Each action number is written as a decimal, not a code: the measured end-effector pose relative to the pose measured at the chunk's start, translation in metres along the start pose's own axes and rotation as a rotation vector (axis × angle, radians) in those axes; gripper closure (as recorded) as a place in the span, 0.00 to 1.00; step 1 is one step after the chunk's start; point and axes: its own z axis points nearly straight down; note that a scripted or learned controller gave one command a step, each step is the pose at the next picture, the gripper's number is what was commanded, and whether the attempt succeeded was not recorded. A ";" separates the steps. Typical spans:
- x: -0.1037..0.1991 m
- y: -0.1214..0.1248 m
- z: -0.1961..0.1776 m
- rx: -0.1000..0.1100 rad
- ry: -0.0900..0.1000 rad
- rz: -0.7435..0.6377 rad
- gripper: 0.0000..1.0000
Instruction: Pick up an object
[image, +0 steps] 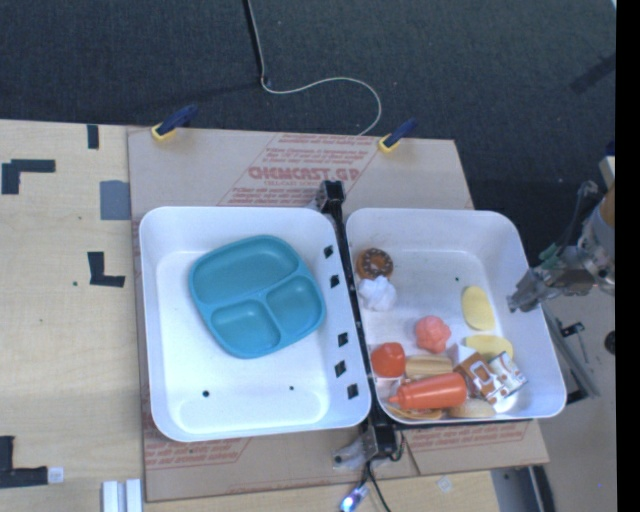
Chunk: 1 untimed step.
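Note:
The right bin (500, 232) holds several toy foods: a brown doughnut (375, 263), a white lump (378, 292), a pink piece (432, 333), a yellow piece (479, 308), a red tomato-like piece (387, 359), a hot dog (432, 390) and a striped wrapped item (493, 377). My gripper (527, 294) hangs at the bin's right rim, above and to the right of the yellow piece, with nothing seen in it.
The left bin (165, 300) holds a blue divided plate (258, 295). Black clips line the divider (345, 330) between the bins. A white cable (320, 85) loops across the dark floor behind the bench.

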 end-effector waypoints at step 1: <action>0.025 -0.005 -0.048 -0.004 0.001 -0.006 1.00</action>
